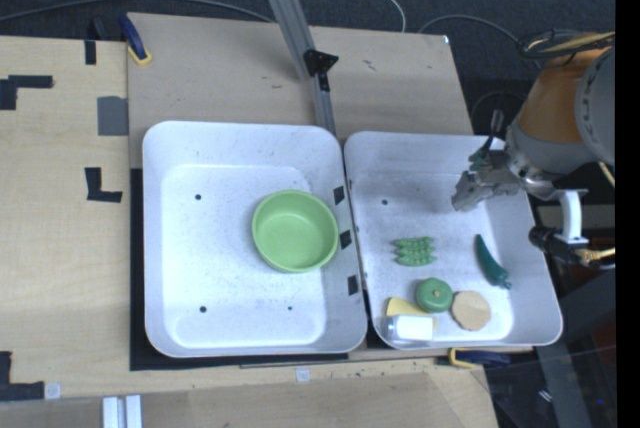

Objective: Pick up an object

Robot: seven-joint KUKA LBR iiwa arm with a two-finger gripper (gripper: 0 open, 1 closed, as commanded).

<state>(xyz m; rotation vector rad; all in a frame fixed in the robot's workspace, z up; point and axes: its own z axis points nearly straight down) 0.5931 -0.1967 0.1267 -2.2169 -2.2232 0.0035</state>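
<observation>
Front edge: worktop (60, 246), pale wood with dark tape marks on its left part, carries both bins.
Left bin (170, 316): white, shallow, touching the right bin along its inner side.
Bowl (294, 231): light green, round, upright, in the left bin toward its right side, apart from the walls.
Clips (341, 238): small dark pieces along the seam where the two bins meet.
Right bin (400, 166): white, shallow, holds all the small things, gathered in its near half.
Pea pods (413, 251): green, ridged, lying flat near the middle of the right bin.
Yellow wedge (401, 307): at the near wall, just beside the white block.
White block (411, 327): against the near wall, touching the yellow wedge.
Green round piece (434, 294): with a small stem on top, between the wedge and the tan disc.
Tan disc (470, 310): flat, just right of the green round piece.
Dark green strip (491, 261): long and thin, lying at a slant near the right wall.
Claw (470, 193): over the far right part of the right bin, well apart from every object; nothing sits between its fingers, and whether they are spread or closed cannot be told.
Arm (560, 116): grey with an orange band, reaching in from the right.
Pole (285, 1): grey, slanting across the far worktop toward the bins.
</observation>
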